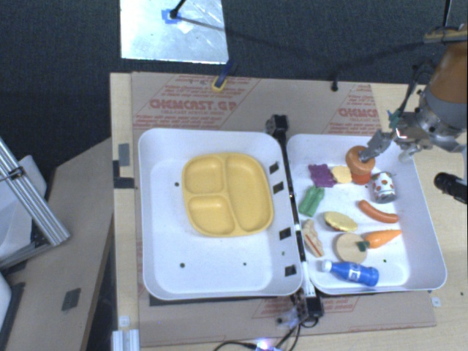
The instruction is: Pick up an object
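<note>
- A blue-capped bottle (pixel 352 272) lies at the near edge of the right bin (pixel 424 262).
- Farther back stands an orange cup (pixel 359 164).
- The gripper (pixel 390 139) hovers just beside that cup; its fingers' spread cannot be told.

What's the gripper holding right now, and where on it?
Cannot be told. The gripper sits right at the top of the orange cup in the right bin, but the view does not show the cup between its fingers.
</note>
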`<state>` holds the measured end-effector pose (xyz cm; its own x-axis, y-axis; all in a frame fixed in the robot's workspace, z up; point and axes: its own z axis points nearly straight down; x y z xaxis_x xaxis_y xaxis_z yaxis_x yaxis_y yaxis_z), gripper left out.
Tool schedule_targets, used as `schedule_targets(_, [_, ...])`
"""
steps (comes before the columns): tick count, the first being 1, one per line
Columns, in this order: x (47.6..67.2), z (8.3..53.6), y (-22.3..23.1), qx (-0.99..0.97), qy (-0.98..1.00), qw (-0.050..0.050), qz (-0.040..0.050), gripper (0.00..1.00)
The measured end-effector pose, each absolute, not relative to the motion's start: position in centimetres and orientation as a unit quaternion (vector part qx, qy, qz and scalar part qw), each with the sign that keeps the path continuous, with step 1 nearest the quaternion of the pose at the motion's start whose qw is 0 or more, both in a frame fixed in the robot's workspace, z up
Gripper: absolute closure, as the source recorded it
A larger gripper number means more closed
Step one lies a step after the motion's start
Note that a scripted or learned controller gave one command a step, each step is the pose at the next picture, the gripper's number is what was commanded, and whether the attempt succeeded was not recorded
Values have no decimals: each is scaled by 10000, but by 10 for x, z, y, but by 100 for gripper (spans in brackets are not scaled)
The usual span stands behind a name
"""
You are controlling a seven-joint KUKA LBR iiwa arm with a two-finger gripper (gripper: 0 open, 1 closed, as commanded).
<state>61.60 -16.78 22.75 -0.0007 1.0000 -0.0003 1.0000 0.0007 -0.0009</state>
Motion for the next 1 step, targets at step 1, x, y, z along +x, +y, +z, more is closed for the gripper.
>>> schedule_targets(1, [611,183,-173,-7068,-7074,6,6,0])
